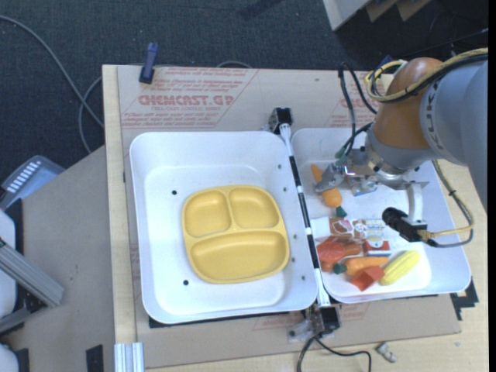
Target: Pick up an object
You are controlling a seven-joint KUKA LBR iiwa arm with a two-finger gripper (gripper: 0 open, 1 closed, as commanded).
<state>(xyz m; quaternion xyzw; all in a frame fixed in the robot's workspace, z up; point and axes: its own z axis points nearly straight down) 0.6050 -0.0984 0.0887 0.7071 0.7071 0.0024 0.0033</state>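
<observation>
The grey arm with its orange band (407, 103) comes in from the right and covers the back of the right-hand shallow white plastic bin (449, 273), so whatever lies under the wrist is hidden. The pincer (341, 175) sits low over that bin's left part, a cluster of dull metal and dark cable; whether it stands wide or narrow cannot be told, as the view from above blurs its tips into the wrist hardware. Nothing can be made out between them.

Just below the pincer lies a small round orange toy fruit (332, 197), smooth and matte, and beside the pincer's upper left a small orange wedge-shaped piece (317, 173), partly hard to read. Nearer the front edge of the same bin is a tight heap of toy food: a flat red-orange slab like a fish slice (339, 250), a small white printed packet (370, 229), a ridged yellow plastic corn cob (401, 266), and a red chunk (363, 280) half tucked beneath the corn. The pieces overlap, so their outlines merge.

The left-hand shallow white plastic bin (155, 161) holds a glossy yellow moulded tray with three compartments (235, 232), lying flat near its middle. Both bins rest on a brown cardboard-covered worktop (194, 91) printed with red lettering, partly cut by the bins. A small blue clip (148, 62) lies at its far left edge.
</observation>
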